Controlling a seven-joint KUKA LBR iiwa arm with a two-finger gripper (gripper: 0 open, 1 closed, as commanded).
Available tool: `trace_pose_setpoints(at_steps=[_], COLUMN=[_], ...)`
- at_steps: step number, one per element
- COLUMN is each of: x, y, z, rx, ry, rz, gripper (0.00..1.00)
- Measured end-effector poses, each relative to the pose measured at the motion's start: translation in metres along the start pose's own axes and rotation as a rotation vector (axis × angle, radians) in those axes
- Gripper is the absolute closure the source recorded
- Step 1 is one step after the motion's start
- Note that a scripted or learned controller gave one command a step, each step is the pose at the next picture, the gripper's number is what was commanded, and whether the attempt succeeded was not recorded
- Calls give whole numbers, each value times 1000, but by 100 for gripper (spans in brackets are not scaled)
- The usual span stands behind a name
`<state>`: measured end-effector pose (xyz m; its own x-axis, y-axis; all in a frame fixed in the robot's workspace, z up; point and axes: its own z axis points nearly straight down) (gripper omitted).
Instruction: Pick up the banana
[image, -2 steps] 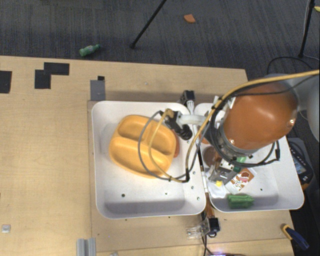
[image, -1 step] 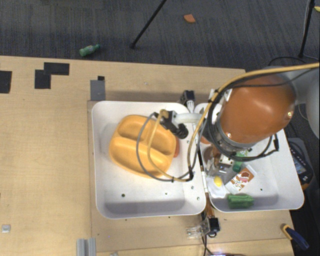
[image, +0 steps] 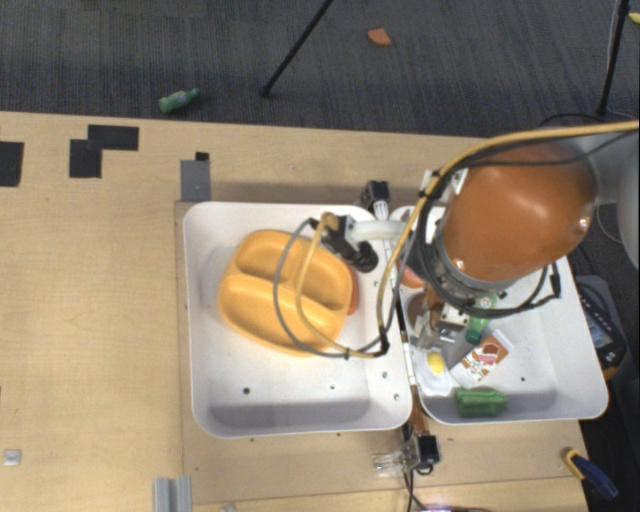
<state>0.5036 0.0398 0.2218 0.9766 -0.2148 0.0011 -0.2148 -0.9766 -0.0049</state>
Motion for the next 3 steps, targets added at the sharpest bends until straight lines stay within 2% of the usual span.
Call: trace_pose_setpoints(at_steps=[1, 2, 3], x=[-7, -1, 7], y=[-2, -80, -86], z=[-70, -31, 135], rx=[-1, -1, -5], ry=[2, -2, 3], rz=[-14, 58, 51], gripper=[100, 100, 100])
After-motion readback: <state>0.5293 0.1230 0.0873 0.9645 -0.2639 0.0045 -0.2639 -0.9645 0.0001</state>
